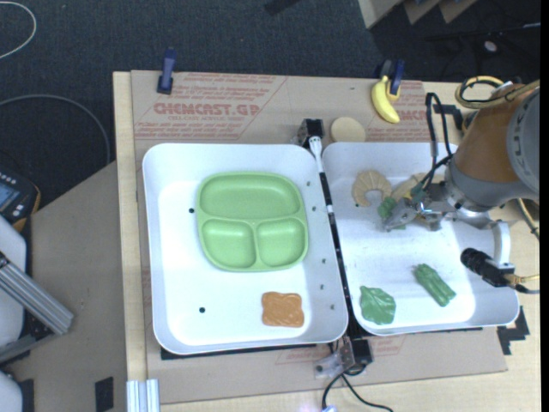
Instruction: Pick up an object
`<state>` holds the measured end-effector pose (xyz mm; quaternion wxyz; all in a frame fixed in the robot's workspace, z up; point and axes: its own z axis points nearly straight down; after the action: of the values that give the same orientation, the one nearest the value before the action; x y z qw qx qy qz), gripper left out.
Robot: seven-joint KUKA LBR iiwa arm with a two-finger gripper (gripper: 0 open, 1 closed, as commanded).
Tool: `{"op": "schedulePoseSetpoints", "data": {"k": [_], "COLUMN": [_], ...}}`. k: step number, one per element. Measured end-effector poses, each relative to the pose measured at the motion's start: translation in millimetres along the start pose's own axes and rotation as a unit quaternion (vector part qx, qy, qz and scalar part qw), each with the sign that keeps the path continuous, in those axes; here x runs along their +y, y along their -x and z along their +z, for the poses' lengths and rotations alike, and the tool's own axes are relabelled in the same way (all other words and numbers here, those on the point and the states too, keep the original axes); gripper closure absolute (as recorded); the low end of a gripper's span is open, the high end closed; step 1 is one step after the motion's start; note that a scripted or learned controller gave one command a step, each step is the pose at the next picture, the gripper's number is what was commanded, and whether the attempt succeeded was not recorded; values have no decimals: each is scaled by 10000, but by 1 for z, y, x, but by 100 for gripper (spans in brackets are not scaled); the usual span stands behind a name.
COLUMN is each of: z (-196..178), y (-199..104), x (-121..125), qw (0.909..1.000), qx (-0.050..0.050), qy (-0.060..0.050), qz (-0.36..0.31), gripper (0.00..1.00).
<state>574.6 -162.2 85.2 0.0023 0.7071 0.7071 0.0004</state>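
One end effector (396, 215) low in right bin (446, 320), far half, a small green piece (390, 209) just at its tip; grip state unreadable.

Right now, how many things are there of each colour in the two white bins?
Green: 3, the divided plate, the leafy piece, the long veggie
Orange: 1, the toast piece
Tan: 1, the curved pastry
Total: 5
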Motion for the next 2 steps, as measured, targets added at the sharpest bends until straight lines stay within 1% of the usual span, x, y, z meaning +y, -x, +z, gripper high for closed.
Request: {"op": "schedulePoseSetpoints", "data": {"k": [1,2], "z": [1,-11], "y": [36,36], "x": [87,87], "qw": [10000,10000], "qx": [38,7], "qy": [-78,-22], "qz": [3,-10], "gripper": [0,100]}}
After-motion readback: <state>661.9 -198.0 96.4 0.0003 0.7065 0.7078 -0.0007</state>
